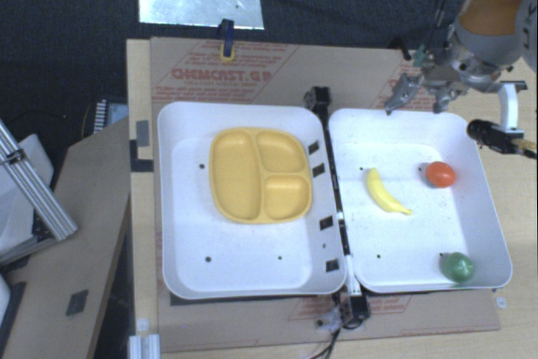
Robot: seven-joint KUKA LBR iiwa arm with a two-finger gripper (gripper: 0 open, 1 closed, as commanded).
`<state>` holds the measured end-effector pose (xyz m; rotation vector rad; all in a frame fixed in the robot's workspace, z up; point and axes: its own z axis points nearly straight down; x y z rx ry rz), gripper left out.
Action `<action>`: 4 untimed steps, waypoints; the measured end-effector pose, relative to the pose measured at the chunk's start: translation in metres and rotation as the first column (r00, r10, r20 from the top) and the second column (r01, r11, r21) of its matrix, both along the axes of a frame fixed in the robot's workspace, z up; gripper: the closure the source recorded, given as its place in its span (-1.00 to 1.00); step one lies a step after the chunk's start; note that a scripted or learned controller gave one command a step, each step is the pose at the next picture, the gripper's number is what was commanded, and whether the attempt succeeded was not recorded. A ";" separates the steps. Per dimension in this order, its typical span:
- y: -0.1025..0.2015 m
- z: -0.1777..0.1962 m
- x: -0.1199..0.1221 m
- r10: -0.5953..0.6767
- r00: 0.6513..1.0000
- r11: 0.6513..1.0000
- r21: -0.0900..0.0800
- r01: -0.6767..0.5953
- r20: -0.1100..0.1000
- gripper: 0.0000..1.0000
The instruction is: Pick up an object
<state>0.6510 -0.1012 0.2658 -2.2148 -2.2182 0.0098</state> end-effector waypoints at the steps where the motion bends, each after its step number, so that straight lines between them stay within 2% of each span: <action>1: 0.000 0.007 0.002 0.002 1.000 1.000 -0.001 -0.002 0.011 -1.00; 2: -0.005 -0.042 0.010 0.000 1.000 1.000 -0.001 0.000 0.008 -1.00; 4: -0.012 -0.140 -0.002 -0.001 1.000 1.000 -0.001 0.001 0.006 -1.00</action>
